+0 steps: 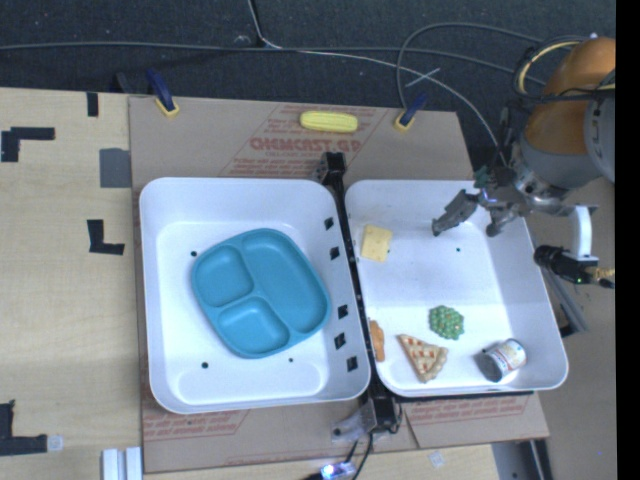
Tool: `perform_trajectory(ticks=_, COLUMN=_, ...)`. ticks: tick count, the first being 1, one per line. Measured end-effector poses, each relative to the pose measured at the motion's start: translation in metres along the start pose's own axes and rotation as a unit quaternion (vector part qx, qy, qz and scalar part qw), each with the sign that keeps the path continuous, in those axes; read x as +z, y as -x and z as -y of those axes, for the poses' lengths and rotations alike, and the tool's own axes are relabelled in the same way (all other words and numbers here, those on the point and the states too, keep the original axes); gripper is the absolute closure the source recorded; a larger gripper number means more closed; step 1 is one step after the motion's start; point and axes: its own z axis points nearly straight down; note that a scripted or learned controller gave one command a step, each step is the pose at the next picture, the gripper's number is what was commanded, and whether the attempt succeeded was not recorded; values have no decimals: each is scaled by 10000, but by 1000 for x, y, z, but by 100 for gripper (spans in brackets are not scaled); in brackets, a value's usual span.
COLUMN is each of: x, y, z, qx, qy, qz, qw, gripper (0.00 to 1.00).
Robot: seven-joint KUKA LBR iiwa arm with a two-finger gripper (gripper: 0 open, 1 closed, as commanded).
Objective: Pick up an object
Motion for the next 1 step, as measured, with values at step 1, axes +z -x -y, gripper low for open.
perform_trajectory(ticks=1, x=-9, y=-1, z=-3, qx=-19, qy=72, qz=13, qw=10000, gripper=0)
